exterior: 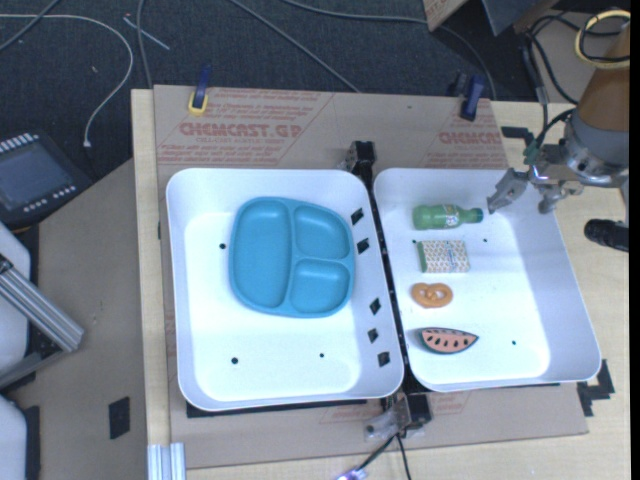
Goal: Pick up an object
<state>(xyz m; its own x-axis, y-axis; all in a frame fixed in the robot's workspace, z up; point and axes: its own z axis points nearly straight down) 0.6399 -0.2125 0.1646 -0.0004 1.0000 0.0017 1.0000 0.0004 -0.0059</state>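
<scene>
In the right bin [540, 308] lie a green bottle [446, 216] on its side, a patterned green-and-white packet [443, 256], a brown pretzel [432, 294] and a watermelon slice [447, 340], in a column along the bin's left part. My gripper [526, 194] hangs over the bin's back right corner, to the right of the bottle and apart from it. Its two fingers [501, 194] are spread, with nothing between them.
The left bin [200, 298] holds a blue divided plate [291, 257]. Black clips run along the seam between the bins. Blue clamps [200, 96] hold the cardboard at the bench's back edge. Cables lie on the dark floor behind.
</scene>
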